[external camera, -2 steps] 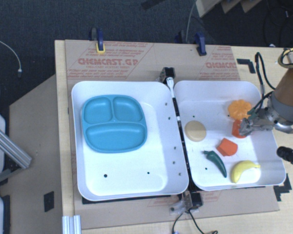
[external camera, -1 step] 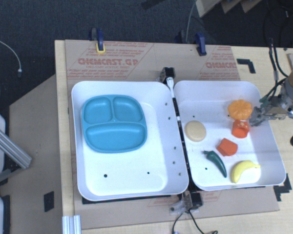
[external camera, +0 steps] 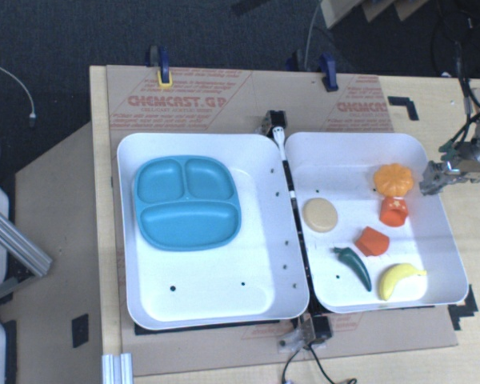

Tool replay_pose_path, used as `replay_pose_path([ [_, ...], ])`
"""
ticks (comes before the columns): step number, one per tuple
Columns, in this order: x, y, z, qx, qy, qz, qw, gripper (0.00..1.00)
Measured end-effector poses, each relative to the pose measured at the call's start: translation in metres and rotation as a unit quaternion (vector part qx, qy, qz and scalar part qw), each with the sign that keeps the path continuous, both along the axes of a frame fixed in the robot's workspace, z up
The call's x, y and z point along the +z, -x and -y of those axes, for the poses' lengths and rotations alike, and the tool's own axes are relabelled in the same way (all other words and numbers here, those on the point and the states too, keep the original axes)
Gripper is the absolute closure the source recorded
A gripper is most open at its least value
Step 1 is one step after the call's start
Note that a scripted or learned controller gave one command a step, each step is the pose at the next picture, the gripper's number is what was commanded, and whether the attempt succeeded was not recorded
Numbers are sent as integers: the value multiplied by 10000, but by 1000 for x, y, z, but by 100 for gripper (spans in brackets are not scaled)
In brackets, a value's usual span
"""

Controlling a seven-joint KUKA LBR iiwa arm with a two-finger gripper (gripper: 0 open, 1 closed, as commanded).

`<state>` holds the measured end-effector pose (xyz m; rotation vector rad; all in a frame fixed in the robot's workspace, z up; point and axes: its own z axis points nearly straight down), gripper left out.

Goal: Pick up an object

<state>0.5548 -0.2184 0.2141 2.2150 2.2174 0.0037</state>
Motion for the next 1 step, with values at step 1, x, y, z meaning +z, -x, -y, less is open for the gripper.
replay_pose_path([
  [1,45,-6,-1,1,-3,-2,10000,100],
])
